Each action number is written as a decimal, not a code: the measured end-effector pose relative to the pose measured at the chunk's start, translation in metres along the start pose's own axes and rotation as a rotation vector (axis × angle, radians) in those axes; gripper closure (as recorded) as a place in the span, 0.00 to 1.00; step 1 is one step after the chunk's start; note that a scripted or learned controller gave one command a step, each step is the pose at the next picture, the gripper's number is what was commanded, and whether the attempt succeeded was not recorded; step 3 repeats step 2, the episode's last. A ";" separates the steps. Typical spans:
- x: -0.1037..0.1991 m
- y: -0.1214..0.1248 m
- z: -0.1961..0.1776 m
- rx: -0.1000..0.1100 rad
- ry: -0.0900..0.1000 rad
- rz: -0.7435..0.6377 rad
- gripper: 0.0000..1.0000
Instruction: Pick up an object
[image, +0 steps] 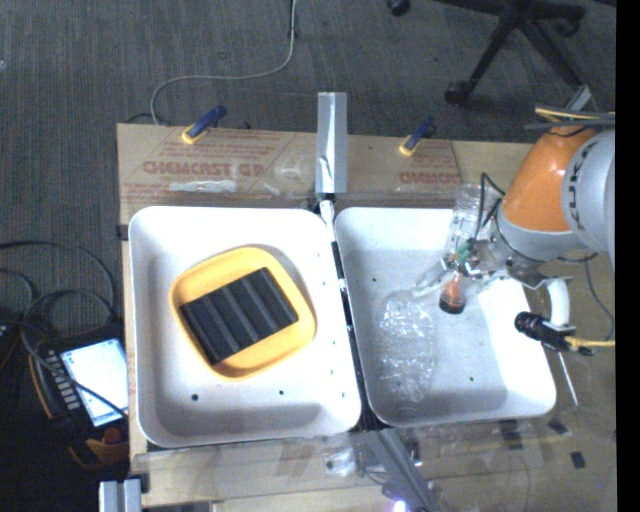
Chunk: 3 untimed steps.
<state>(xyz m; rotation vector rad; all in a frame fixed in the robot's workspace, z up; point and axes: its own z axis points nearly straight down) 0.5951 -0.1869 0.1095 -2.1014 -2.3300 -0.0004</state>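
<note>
Clear crinkled plastic bottle (408, 335) lies in the right bin (520, 390), mid-floor toward its left wall; a yellow tray (243, 312) fills the left bin (150, 400). Near the right bin's back right corner hangs the gripper (455, 290); whether it is released or clenched I cannot tell. Risk: that slick, crushable plastic could squirt from a pinch.
</note>
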 end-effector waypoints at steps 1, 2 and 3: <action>-0.018 -0.002 0.017 -0.016 -0.004 -0.097 0.00; -0.017 -0.002 0.009 -0.016 -0.001 -0.098 1.00; -0.017 -0.002 0.009 -0.016 -0.001 -0.098 1.00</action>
